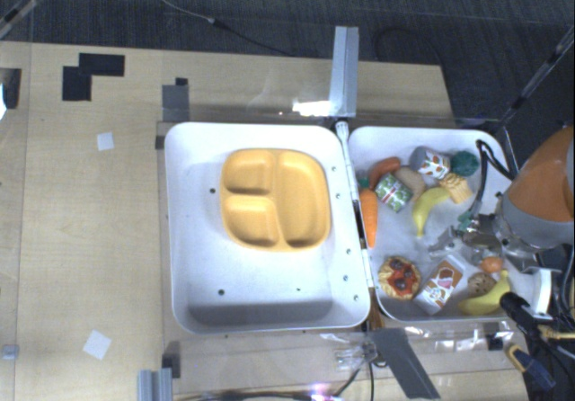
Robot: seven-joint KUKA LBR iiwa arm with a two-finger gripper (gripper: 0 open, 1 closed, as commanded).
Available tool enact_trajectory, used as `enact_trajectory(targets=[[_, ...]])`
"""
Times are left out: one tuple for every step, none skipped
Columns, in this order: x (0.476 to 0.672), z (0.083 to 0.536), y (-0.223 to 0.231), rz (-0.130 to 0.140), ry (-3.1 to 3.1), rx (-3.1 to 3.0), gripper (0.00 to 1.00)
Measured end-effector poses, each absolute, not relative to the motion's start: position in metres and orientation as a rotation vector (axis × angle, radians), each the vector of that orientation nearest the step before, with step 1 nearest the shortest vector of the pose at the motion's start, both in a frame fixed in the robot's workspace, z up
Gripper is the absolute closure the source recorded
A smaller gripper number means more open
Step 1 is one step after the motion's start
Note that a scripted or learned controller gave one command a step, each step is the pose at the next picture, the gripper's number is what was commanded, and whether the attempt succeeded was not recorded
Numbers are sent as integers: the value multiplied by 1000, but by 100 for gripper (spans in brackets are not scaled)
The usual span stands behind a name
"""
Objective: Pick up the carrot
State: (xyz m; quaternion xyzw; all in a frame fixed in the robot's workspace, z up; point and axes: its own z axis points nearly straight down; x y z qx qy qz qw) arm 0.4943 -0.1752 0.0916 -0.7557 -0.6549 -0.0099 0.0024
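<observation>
Your gripper (463, 233) sat low over the right bin (406, 311), jaw state unclear. Carrot (368, 218) lay tight along that bin's left wall, banana (429, 208) nearby.

1. The arm (544, 188) has a rounded orange segment, smooth and glossy, at the right side of the scene.
2. Below the orange sits a grey band (530, 227), curved like a collar.
3. The gripper (467, 230) is bare silvery metal, built of small angular parts.
4. A black cable (485, 170) loops off the wrist in a thin arc.
5. A white block (542, 289) and dark fittings sit on the near part of the arm.
</observation>
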Motion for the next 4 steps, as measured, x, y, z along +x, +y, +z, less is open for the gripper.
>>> enact_trajectory(targets=[[612,116,-138,-10,-2000,-2429,0],[622,101,-179,-31,-1893,-2537,0],[585,86,-186,-3,-1813,-2570,0],[544,87,-194,-9,-1846,-2548,0]])
